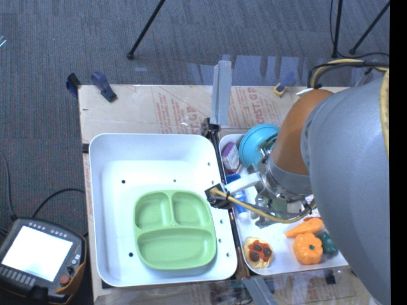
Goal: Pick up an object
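Observation:
The grey arm with its orange band (299,138) reaches in from the right and hangs low over the right bin (280,269). My gripper (266,210) points down into the middle of that bin, mostly covered by the wrist. Around it lie a blue bowl (254,143) at the back, a purple object (231,156) at the back left, a carrot (304,227), an orange pumpkin (308,248) and a small fruit tart (258,251) at the front. I see nothing clearly held.
A green divided plate (175,230) lies in the left bin (127,164). A black connector with a yellow cable (217,197) hangs over the wall between the bins. A grey upright post (222,94) stands behind the bins. A teach pendant (39,253) sits at the lower left.

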Robot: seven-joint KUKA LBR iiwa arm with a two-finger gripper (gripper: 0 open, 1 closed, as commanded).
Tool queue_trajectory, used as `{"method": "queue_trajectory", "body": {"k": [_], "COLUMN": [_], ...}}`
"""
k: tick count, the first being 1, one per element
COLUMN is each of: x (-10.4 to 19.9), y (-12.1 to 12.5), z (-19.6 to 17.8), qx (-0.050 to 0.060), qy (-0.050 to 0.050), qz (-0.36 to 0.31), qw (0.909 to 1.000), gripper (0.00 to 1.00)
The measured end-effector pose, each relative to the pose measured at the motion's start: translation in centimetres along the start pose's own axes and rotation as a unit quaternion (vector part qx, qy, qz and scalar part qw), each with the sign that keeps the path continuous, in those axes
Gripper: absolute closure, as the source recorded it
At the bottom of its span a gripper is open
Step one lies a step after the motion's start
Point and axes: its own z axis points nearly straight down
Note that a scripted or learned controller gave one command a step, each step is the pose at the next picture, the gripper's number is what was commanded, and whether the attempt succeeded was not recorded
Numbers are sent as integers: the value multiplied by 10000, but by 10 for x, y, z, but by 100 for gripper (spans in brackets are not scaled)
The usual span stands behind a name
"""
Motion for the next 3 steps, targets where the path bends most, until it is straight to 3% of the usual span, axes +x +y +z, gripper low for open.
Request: {"method": "queue_trajectory", "body": {"k": [1, 2, 3], "x": [-7, 16, 33], "y": [-53, -149, -221], "z": [23, 118, 116], "qx": [-3, 3, 10], "qy": [-4, 43, 72], "qz": [-238, -221, 27], "qw": [9997, 9997, 10000], "gripper": [100, 100, 100]}}
